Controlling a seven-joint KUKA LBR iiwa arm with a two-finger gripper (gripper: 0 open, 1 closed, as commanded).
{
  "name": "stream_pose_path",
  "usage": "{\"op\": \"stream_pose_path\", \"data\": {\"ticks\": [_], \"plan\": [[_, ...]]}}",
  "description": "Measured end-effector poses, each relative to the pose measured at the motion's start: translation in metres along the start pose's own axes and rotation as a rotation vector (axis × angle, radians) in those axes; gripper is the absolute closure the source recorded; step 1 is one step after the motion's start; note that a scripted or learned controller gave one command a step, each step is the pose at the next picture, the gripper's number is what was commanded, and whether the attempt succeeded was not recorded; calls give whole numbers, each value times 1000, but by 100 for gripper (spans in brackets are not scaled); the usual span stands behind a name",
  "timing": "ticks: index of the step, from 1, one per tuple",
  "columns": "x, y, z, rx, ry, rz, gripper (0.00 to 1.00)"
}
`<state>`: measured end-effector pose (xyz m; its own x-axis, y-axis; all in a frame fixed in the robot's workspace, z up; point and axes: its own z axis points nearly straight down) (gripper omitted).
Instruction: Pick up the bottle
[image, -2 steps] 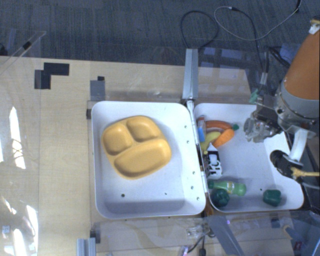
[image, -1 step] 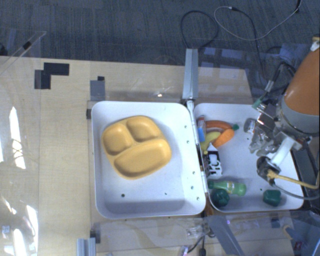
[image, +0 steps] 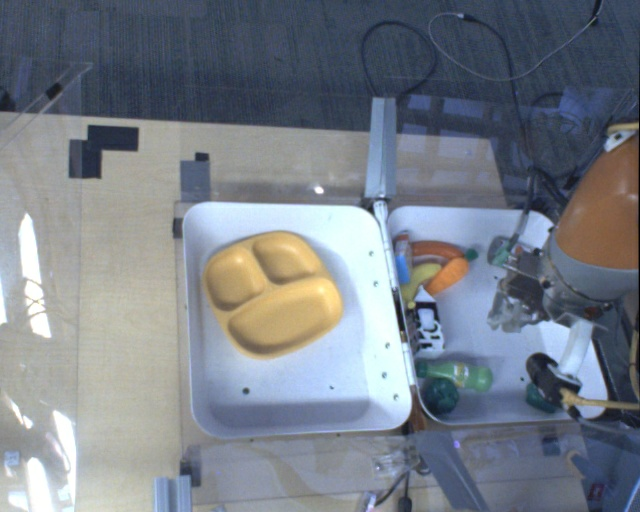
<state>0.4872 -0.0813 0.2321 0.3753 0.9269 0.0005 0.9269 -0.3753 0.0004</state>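
Gripper (image: 515, 290) hangs over the right bin (image: 470, 222) at about three o'clock of that bin's floor, pointing toward nine o'clock; whether it is released or clenched I cannot tell, and nothing shows in its grasp. Left bin (image: 290, 405) holds a yellow divided plate (image: 272, 292) toward its ten o'clock. Along the right bin's nine o'clock wall lies a cluster of small toys (image: 432, 272). At six o'clock of that bin lies the bottle (image: 458, 375), green, on its side, well apart from the gripper, a dark green ball (image: 443, 397) touching it.
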Motion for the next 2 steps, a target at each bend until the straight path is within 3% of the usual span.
{"op": "stream_pose_path", "data": {"ticks": [1,2], "plan": [[0,0,8,-2,1,41,100],[0,0,8,-1,1,41,0]]}}
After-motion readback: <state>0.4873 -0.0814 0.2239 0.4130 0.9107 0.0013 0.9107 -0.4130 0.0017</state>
